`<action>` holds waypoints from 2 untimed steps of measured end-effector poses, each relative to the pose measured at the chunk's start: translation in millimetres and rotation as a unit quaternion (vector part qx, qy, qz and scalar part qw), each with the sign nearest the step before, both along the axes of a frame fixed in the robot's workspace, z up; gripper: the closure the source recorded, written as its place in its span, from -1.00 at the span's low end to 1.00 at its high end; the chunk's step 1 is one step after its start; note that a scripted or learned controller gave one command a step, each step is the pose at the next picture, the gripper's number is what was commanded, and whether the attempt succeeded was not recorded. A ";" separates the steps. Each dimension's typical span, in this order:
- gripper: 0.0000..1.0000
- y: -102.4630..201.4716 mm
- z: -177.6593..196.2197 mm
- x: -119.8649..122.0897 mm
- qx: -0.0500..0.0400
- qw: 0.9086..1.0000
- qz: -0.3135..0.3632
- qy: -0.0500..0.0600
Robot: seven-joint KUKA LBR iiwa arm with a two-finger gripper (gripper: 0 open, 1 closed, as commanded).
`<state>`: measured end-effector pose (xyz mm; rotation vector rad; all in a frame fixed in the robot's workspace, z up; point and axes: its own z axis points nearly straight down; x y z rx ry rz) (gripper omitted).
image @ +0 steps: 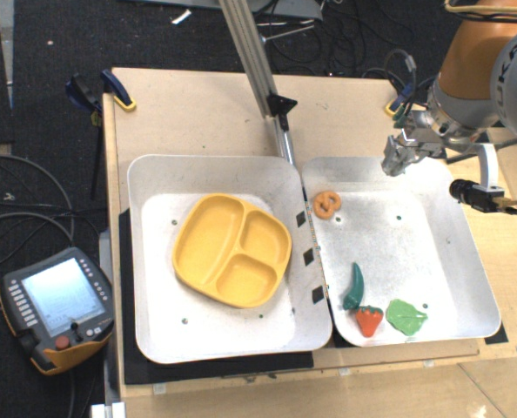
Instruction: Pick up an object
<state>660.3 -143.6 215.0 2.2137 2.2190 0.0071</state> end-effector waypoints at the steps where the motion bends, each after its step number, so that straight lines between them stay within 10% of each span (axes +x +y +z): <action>1: 1.00 -1.3 61.8 8.9 0.000 1.000 0.000 0.000; 2: 1.00 49.6 50.0 5.9 0.001 1.000 0.002 0.004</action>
